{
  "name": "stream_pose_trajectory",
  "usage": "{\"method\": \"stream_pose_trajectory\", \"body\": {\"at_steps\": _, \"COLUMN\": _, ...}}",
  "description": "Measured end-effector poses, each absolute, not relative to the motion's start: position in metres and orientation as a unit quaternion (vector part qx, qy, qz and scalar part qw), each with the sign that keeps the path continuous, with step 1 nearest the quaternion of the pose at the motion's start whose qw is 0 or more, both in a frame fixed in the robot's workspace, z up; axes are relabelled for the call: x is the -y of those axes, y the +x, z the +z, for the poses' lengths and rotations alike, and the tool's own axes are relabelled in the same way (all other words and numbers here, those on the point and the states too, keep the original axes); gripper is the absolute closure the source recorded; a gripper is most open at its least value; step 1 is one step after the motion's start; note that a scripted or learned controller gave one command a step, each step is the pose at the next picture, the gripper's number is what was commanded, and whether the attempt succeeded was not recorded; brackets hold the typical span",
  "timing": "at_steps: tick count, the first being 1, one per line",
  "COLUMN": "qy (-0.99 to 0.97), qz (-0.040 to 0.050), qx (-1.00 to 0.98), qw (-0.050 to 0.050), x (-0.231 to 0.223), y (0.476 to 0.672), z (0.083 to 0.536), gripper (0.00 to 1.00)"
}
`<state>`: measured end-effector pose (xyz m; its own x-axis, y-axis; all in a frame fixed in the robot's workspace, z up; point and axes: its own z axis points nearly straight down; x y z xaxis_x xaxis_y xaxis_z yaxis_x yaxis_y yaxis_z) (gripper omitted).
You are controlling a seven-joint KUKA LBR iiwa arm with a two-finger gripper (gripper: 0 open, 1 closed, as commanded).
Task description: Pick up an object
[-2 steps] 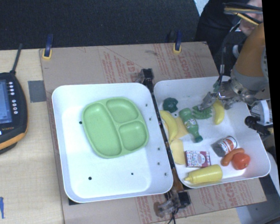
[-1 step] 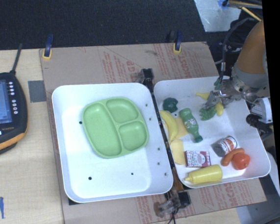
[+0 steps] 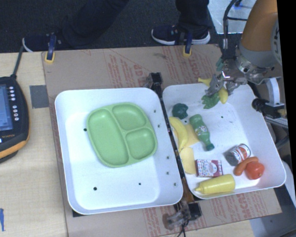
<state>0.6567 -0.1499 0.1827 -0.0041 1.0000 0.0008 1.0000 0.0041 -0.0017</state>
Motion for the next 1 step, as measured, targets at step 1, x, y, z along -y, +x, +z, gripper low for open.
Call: {"method": "stream_pose_trajectory", "body": {"at_steps": 1, "qy": -0.705, "qz": 0.0002, "qx": 0.709, "qw": 0.001, "x": 0.0708, "y": 0.6566, "z": 0.2116, "gripper": 1.00}}
